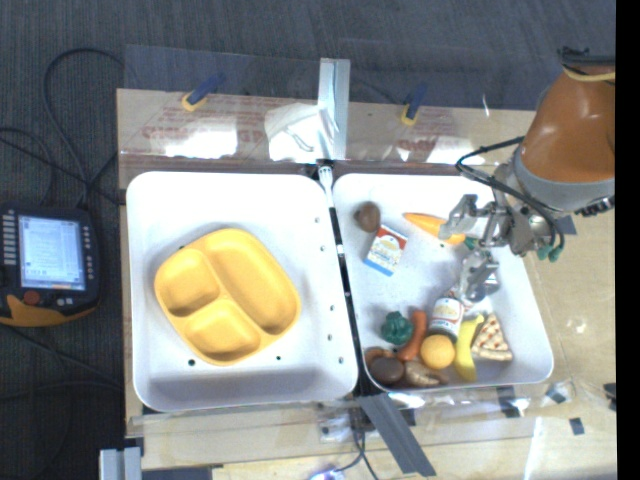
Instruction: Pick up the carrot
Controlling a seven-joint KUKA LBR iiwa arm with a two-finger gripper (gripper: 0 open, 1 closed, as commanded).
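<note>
The carrot (pixel 425 224) is an orange tapered piece lying flat in the upper part of the right bin (pixel 535 318), with its point toward the left. My gripper (pixel 472 240) hangs just to the right of its thick end, low over the bin. Its two metal fingers (pixel 463 211) stand apart, so it is open, and nothing is between them. The carrot rests on the bin floor, beside the gripper and not in its grasp.
A brown ball (pixel 368 215) and a small carton (pixel 385 248) lie left of the carrot. Broccoli (pixel 397 326), a small bottle (pixel 447 313), an orange fruit (pixel 437 352), a banana (pixel 466 356) and a pizza slice (pixel 491 339) crowd the front. The left bin holds a yellow divided plate (pixel 227 293).
</note>
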